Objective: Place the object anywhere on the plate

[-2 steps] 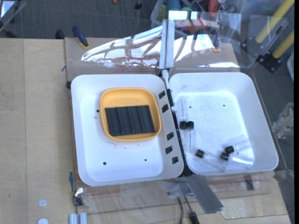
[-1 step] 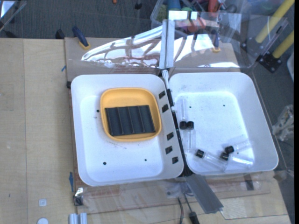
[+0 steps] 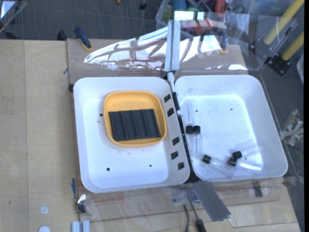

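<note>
Yellow plate [image 3: 108, 103] w/ black ridged insert [image 3: 134, 124] in L bin [image 3: 89, 173]; clear tubes [image 3: 219, 164] in R bin [image 3: 270, 129].

Wooden bench [image 3: 34, 129] carries two white bins side by side, touching along inner edges. Left bin [image 3: 89, 163] toward bench centre; right bin [image 3: 270, 144] at right edge. Clear plastic sheet [image 3: 130, 54] along back edge.
</note>
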`<state>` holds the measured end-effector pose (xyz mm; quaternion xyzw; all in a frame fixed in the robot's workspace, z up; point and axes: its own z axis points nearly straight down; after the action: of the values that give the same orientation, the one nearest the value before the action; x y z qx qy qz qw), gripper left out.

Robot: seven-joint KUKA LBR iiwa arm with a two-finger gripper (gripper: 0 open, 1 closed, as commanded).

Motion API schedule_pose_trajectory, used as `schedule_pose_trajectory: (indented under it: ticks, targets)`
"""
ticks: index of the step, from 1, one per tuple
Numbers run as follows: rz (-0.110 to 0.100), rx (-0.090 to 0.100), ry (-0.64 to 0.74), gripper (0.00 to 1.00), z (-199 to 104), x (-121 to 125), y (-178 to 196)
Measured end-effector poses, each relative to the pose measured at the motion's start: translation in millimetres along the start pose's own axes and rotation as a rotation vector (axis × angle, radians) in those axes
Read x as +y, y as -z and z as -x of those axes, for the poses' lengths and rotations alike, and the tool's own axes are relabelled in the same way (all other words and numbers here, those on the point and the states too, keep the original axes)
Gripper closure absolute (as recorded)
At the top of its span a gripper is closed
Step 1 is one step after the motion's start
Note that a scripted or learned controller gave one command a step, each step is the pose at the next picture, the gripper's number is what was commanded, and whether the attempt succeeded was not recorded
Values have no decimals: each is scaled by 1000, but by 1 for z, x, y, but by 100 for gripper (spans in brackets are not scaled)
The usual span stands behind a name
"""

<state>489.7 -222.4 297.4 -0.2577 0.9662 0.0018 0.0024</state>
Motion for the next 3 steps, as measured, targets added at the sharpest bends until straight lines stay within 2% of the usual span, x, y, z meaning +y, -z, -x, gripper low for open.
schedule_pose_trajectory:
  ticks: [1,2,3]
  targets:
    - [-2,-1,198,100,8,-5,66]
    - [-2,0,196,0,7,-6,66]
    - [4,2,456,0,0,1,-22]
